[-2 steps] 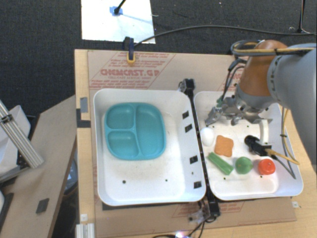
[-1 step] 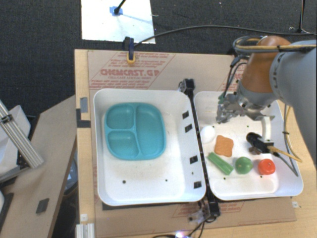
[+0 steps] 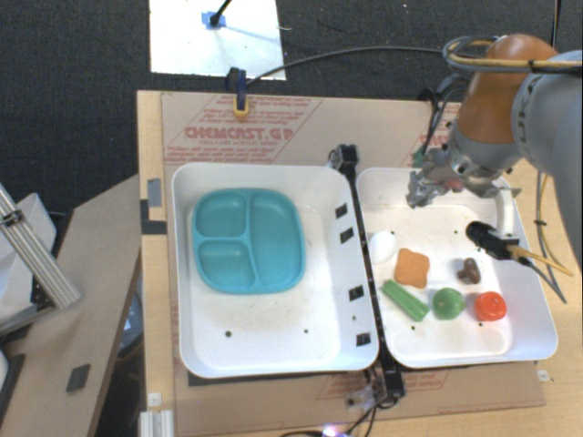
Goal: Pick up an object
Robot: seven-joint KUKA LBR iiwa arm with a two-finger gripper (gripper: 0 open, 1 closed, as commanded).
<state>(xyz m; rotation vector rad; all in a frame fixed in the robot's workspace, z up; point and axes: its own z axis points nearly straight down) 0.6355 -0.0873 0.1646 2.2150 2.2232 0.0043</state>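
Gripper [image 3: 424, 192] above smooth white bin [image 3: 524, 340]

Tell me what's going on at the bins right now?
The arm reaches in over the right bin, its gripper hovering above the bin's far end and holding nothing. Toward the near end lie an orange block, green stick, green ball and red ball. The left bin holds a teal tray.

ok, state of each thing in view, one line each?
gripper: above right bin's far end, nothing seen held
teal plate: flat in left bin, compartments bare
white egg: lying loose
orange block: lying loose
green stick: lying flat
green ball: loose
red piece: loose
brown piece: loose
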